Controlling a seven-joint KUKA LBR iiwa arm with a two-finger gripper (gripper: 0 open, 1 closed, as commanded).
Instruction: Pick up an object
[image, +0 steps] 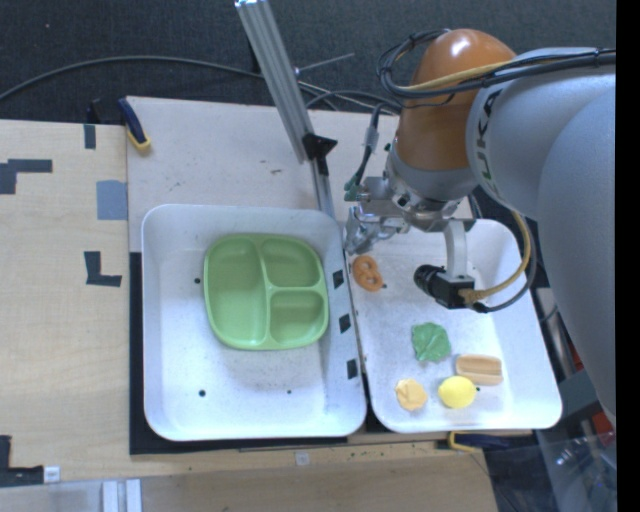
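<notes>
Wooden bench, two white bins (side by side), gripper grip seemingly unclear

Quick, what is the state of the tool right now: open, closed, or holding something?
Tool: cannot be told; it hangs at the right bin's upper left, just above the orange pretzel-like toy.

Divided plate in left bin. Right bin holds pretzel at back, leaf mid, bun, lemon, pastry at front.
</notes>
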